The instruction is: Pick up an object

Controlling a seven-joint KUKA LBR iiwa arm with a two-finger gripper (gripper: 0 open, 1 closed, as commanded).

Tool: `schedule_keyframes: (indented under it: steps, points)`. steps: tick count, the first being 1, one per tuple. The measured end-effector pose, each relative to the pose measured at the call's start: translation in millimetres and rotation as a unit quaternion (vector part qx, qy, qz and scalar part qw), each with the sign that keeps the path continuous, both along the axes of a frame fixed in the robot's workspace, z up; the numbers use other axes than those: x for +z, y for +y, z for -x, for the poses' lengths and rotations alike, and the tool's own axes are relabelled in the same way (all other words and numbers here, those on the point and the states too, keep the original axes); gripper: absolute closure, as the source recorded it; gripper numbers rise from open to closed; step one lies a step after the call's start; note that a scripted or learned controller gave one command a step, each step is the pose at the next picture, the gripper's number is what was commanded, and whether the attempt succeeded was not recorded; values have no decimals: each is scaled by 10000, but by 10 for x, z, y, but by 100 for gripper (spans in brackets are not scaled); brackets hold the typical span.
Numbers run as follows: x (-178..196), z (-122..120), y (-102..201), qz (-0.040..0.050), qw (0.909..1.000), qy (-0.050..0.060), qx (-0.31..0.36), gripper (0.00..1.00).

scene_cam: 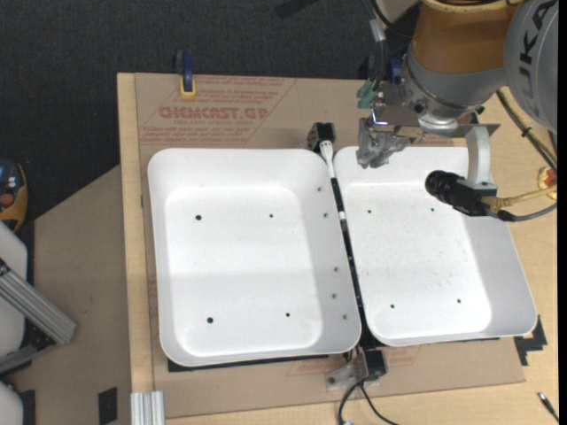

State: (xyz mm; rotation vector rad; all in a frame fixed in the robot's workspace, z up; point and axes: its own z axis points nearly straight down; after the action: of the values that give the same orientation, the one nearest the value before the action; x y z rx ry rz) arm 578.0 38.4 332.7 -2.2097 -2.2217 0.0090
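The claw (376, 151) is seen at the far edge of the right bin (496, 264), just over its back-left corner, hanging from the grey arm (461, 34) with its orange band; whether the claw is parted or closed cannot be told from this angle, and nothing is seen held in it. No loose object to be picked is made out in either bin: the left bin (177, 237) and the right bin present bare white floors marked by small dark dots, which are judged to be holes or fixings rather than things to lift. A black cylindrical part (452, 190) on a white bracket is seen over the right bin, and it is taken to belong to the arm's own fittings. The task is therefore judged not yet done, with the grasp and the lift both left. The bins are set side by side, touching, on a brown cardboard sheet (221, 113) printed in red lettering and held by a blue-and-yellow clamp (186, 73) at its far edge; the surface beneath is pale wood, and dark carpet is seen beyond it
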Motion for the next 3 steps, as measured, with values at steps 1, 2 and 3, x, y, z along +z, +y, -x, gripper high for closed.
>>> schedule_keyframes:
  steps: [1, 2, 3]
  points:
    - [-325, 34, 1312, -15, 10000, -14, 41, 100]
    - [61, -34, 627, 17, 9999, -83, -57, 100]
    - [-611, -594, 1763, -4, 10000, -31, 15, 100]
